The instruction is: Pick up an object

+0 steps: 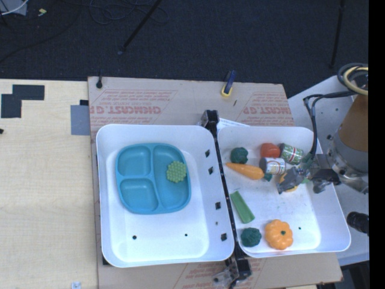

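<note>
My gripper (pixel 293 179) reaches in from the right and sits low in the right bin (pixel 328 221), near its upper right part. It is right beside a small can (pixel 274 165) and a green-labelled can (pixel 292 153). A red tomato (pixel 270 150) lies just left of the cans. An orange carrot (pixel 245 171) and a dark green broccoli piece (pixel 239 155) lie further left. A small yellowish thing (pixel 289 188) shows just under the gripper; whether it is held is unclear.
A green strip (pixel 242 206), a dark green lump (pixel 251 236) and an orange pumpkin (pixel 278 234) lie in the right bin's front half. The left bin (pixel 156 245) holds a blue divided plate (pixel 137 192) with a green bumpy ball (pixel 176 172) on it.
</note>
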You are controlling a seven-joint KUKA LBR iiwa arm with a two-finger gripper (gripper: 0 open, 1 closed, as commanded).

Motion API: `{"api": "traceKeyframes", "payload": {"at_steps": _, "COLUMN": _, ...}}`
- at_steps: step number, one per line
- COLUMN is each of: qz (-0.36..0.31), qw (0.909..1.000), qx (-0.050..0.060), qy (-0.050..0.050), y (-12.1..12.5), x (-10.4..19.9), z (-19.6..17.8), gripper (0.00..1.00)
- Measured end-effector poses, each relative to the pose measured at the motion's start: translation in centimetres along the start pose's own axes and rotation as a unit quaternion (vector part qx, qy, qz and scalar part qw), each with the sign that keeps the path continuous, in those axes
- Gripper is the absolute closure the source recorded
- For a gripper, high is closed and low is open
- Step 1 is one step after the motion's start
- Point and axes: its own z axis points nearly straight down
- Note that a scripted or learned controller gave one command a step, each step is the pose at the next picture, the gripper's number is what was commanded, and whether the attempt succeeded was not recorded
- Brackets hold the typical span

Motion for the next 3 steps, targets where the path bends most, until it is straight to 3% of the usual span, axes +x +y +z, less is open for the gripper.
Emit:
{"api": "traceKeyframes", "payload": {"at_steps": 1, "qz": -0.001, "qw": 1.0000, "qx": -0.006, "qy": -0.001, "y": 0.2, "x": 0.0, "z": -0.6, "gripper": 0.00}}
{"api": "traceKeyframes", "payload": {"at_steps": 3, "qz": -0.002, "qw": 1.0000, "qx": -0.003, "qy": 0.000, "y": -0.6, "x": 1.1, "z": 11.5, "gripper": 0.00}}
